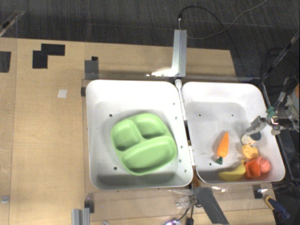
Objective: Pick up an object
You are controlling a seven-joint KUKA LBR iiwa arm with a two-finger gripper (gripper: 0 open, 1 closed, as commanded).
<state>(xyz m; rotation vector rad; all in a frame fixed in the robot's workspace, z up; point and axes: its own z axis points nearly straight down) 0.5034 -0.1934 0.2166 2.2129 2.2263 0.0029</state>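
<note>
No brands, labels or readable writing anywhere on the bench or the objects.

Surface: pale wood bench, with a few black square markings at its far left. Beyond the far edge, dark floor with a black cable looping across it. A grey metal post stands at the far side, in line with the seam between the bins.

Left bin: shallow, white, rounded corners. It holds a green divided plate, three compartments, lying slightly turned toward the near side of the bin.

Right bin: same make, most of its floor bare. The objects crowd the near right corner:
- toy carrot, orange with a dark green tip, pointing roughly near-far, just left of the others.
- yellow banana, along the near wall.
- red-orange rounded item, touching the banana's right end.
- small yellow piece, just beyond the red item.
- small pale item with a dark spot, beyond that.

Gripper: comes in from the right edge, at the right side of the right bin, directly above the pale item. Cannot tell how it is set or whether it has hold of anything; too small and cluttered there.
</note>
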